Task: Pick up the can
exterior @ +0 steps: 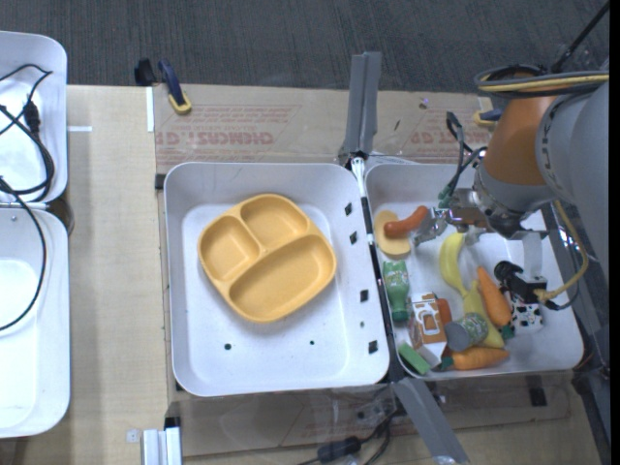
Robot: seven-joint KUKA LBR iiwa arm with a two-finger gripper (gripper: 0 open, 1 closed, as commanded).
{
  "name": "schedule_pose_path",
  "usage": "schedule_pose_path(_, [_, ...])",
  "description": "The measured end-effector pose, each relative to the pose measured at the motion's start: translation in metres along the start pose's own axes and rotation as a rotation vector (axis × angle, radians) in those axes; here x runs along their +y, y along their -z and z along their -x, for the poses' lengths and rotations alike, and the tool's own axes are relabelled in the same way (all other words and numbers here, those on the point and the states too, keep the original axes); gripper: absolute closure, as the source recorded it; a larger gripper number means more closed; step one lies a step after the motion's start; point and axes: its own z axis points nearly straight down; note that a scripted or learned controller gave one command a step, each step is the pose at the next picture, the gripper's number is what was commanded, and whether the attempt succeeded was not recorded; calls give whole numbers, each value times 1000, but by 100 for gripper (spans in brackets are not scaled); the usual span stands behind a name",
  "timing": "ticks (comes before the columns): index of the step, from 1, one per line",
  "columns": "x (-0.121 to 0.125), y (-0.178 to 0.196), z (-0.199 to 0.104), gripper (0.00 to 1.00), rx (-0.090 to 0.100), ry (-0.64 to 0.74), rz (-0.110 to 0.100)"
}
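Hovering over the right bin [570,329], the gripper [433,226] is being positioned beside the sausage [407,221], apart from the green can [395,282]. Whether it is open cannot be told. A wrong toy is likely being risked, because the things are crowded.

Grey can [466,330] in right bin [565,349]

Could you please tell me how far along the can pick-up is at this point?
Nothing looks done yet: the green can lies in the right bin beside the carton. In hand: the tool hangs over the bin's upper part, near the hot dog. Left: reaching the can, gripping it and lifting it.
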Motion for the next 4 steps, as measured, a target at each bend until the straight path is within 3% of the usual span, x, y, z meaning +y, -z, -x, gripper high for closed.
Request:
schedule_pose_path(1, [-30, 0, 22, 0, 1, 243, 0])
schedule_pose_path(2, [33, 1, 62, 0, -1, 275, 3])
schedule_pose_path(3, [37, 2, 95, 0, 5, 347, 5])
schedule_pose_path(4, [51, 0, 94, 0, 15, 388, -11])
